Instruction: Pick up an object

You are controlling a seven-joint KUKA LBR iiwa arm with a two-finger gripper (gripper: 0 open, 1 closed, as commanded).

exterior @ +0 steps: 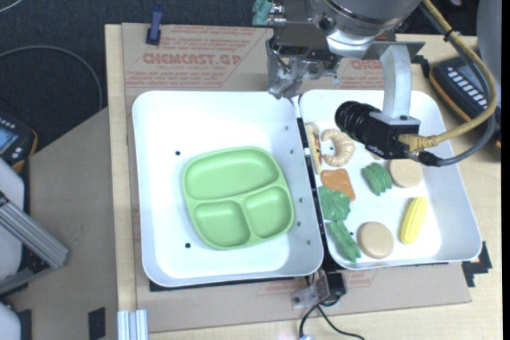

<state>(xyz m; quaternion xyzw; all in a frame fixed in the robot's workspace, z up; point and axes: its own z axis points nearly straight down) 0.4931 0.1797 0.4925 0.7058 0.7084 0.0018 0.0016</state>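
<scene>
The arm's grey and orange body is cut off by the top edge of the frame and covers the far part of the worktop [119,195]. The pincer [288,82] hangs near the top centre, over the far rims where the two bins meet; it is small and dark against the cardboard, and nothing shows between its fingers, though how far apart they stand I cannot tell.

A black cylindrical unit [368,127] on the arm hides part of the right bin [458,211]. Below it, in the middle right of the frame, lie the toy foods: a ringed pastry [335,147], an orange piece [338,181], green leafy pieces [335,205], a green ridged piece [376,177], two tan round pieces [375,240], one half hidden, and a yellow corn cob [412,219]. All lie below and right of the pincer, apart from it.

The left bin [155,131] holds a green divided tray [237,195].
</scene>
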